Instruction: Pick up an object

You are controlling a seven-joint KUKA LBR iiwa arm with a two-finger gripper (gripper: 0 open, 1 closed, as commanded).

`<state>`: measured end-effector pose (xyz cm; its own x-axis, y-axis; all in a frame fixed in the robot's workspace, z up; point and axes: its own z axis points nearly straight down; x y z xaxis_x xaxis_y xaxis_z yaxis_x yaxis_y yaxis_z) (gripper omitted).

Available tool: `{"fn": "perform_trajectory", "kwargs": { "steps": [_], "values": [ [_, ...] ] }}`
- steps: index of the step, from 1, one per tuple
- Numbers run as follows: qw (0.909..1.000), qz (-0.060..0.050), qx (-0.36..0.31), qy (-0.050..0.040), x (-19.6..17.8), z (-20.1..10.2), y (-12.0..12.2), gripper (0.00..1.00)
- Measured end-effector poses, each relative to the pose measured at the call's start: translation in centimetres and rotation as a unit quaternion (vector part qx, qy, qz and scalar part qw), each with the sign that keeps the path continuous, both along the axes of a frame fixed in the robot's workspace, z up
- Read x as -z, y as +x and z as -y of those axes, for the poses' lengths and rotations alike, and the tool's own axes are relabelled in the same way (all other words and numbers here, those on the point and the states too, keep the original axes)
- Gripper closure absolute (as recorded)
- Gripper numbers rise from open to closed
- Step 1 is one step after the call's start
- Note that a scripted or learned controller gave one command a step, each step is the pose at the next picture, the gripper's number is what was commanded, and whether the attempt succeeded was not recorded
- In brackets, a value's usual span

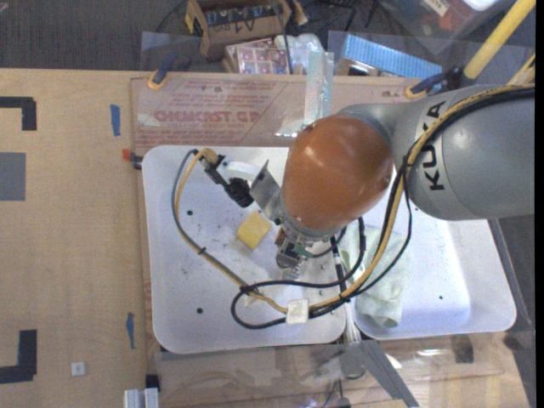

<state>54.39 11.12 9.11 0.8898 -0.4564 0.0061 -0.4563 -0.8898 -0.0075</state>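
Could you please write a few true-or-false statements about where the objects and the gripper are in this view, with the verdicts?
1. The yellow block lies in the left bin. True.
2. The gripper hangs over the right bin. False: it is over the left bin, beside the yellow block.
3. A pale cloth lies in the right bin. True.
4. The gripper holds the yellow block. False: the block lies on the bin floor, left of the gripper.
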Motion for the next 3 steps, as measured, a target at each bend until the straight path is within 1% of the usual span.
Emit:
{"fn": "perform_trajectory", "kwargs": {
  "steps": [1,2,3],
  "values": [
    [0.9754,-0.012,0.22,-0.0038,0.3,-0.3,8.6,1.0],
    [0.9805,-0.021,0.194,-0.0245,0.5,-1.5,9.5,1.0],
    [0.899,-0.004,0.438,0.0038,-8.7,-5.9,12.4,1.0]
  ]
}}
